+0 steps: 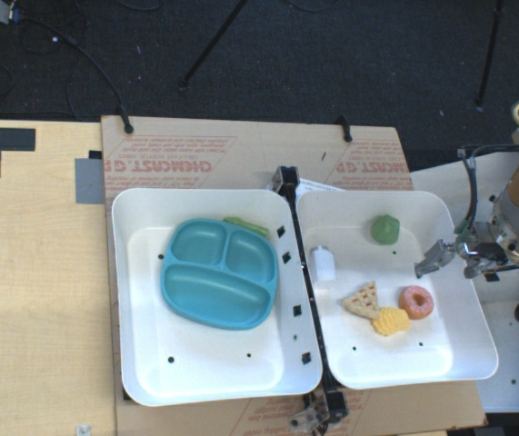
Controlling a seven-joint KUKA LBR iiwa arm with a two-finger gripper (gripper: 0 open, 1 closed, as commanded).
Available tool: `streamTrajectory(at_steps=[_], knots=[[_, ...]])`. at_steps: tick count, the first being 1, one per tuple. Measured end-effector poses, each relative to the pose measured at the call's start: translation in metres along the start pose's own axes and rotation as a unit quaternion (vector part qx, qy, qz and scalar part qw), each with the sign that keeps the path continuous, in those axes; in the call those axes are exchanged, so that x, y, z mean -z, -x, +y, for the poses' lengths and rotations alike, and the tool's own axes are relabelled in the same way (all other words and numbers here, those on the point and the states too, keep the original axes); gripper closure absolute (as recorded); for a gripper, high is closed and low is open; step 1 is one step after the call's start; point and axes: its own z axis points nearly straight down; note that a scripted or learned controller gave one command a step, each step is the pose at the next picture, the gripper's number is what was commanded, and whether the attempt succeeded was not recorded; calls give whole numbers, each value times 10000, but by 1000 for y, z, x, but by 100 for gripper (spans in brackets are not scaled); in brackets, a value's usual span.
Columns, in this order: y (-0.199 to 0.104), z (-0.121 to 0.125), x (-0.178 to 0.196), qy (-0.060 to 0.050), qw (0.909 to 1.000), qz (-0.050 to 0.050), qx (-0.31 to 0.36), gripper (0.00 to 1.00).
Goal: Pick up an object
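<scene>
Objects for picking lie spread over two white bins on the bench. Starting at the 9 o'clock side, the left bin (141,352) carries a teal divided plate (219,272) near its middle, tilted a little, and a small green thing (246,224) peeks out from under the plate's 12 o'clock rim (too hidden to tell what it is). A black divider (301,284) runs between the two bins.

In the right bin (404,361), a small white block (322,263) sits close to the divider at the bin's 9 o'clock edge. Toward 5 o'clock from it lies a tan waffle-like wedge (362,300), and a yellow corn-like piece (391,321) lies touching that wedge's 4 o'clock side. A pink donut (416,302) sits just beside the yellow piece, at its 1 o'clock. A green ball (385,229) lies apart from these, near the bin's 12 o'clock wall.

At the 3 o'clock rim of the right bin the end effector (450,254) reaches in, grey and low over the bin's edge; whether it is released or clenched I cannot tell, and nothing shows between its tips.
</scene>
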Motion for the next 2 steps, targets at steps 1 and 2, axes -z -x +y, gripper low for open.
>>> streamTrajectory(at_steps=[1,2], knots=[[-1,-6,-65,-35,10000,18,-2,0],[-2,-7,-120,-25,10000,16,0,0]])
